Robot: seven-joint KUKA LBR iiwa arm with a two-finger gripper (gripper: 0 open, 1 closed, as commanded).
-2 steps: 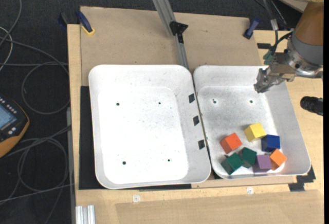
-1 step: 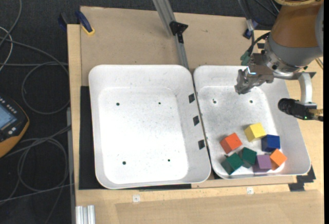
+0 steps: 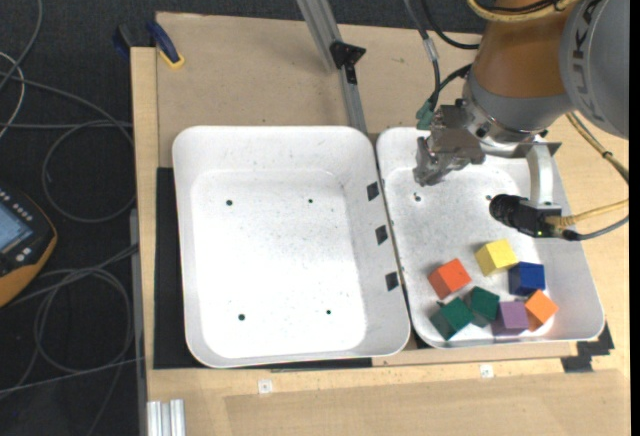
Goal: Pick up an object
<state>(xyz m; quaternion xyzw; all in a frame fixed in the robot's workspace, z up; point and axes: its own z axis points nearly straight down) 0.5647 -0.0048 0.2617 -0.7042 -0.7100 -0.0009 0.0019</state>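
1. A KUKA arm's gripper (image 3: 432, 167) hangs over the far-left part of the right bin (image 3: 575, 269), reaching in from the right. The white floor beneath it is bare apart from dark specks.

2. Nothing shows between the gripper's tips. How wide they stand cannot be told from this angle, because the wrist body masks them from above.

3. The candidate objects are a cluster of small cubes in the near end of the same bin. An orange-red block (image 3: 450, 276) lies closest to the gripper, a yellow block (image 3: 496, 255) lies just right of it, and a blue block (image 3: 527, 277) lies beyond that.

4. Behind them, against the near rim, two dark green blocks (image 3: 468, 310) sit touching each other. A purple block (image 3: 513, 315) and an orange block (image 3: 541, 306) are packed in beside them.

5. The deciding relation is that every block lies toward the near side of the gripper and somewhat to the right, well apart from it. The orange-red block probably offers the shortest travel and the most open sides. None of the blocks has a marked long axis, so approach angle matters less than clearance from neighbours.

6. The left bin (image 3: 200, 224) holds no blocks. A black cylindrical fitting (image 3: 515, 212) on the arm overhangs the right bin, between the gripper and the yellow block.
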